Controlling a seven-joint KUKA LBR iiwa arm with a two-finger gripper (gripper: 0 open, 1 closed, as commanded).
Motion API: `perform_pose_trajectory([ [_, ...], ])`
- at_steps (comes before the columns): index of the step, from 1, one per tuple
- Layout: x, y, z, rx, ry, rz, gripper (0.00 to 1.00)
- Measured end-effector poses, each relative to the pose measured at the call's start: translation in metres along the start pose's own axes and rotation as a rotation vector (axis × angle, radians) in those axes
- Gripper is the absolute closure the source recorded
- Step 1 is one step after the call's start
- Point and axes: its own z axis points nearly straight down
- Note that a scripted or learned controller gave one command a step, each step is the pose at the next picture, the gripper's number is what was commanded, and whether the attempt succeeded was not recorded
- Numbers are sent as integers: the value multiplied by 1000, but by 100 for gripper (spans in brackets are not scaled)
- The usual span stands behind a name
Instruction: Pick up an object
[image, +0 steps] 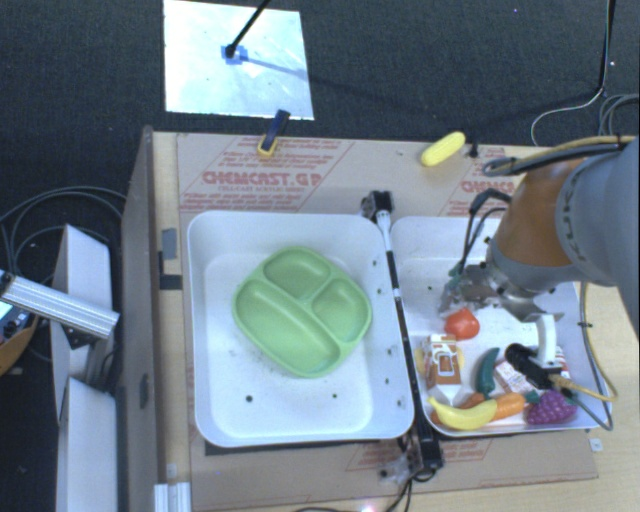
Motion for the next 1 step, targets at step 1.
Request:
perform_pose_trajectory([
  [1, 68, 21, -95, -8, 2, -7, 100],
])
